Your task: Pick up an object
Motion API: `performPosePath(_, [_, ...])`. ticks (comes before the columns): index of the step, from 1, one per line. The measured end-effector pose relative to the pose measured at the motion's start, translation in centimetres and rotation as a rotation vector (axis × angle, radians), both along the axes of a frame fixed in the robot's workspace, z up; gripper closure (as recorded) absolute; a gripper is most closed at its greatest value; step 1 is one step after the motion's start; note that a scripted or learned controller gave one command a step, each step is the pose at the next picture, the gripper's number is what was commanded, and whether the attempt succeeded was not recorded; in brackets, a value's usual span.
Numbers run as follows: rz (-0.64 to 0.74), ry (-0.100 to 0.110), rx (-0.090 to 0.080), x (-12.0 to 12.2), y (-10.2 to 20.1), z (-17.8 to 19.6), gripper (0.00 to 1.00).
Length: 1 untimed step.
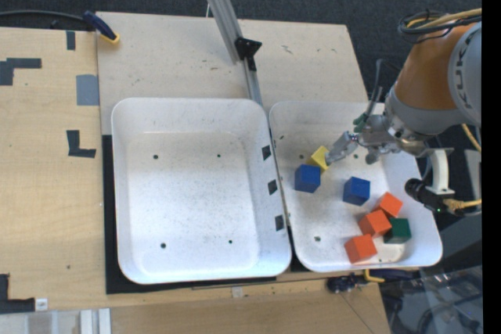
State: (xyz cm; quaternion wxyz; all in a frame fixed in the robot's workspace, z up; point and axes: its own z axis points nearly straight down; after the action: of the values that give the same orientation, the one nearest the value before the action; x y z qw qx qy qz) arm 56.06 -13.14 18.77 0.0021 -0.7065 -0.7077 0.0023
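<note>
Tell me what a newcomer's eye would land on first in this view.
First, the cluster of bright blocks in the right bin: a yellow block, two blue blocks, and orange ones near the front corner. Next, the grey and orange arm reaching in from the right, its gripper right by the yellow block.

The blocks point(356, 191) lie in the right bin point(301, 246), the claw point(335, 156) over its left part.
</note>
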Motion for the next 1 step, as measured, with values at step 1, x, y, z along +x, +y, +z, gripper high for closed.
performPosePath(1, [-0.001,0.000,0.000,-0.13,-0.11,-4.40,0.00])
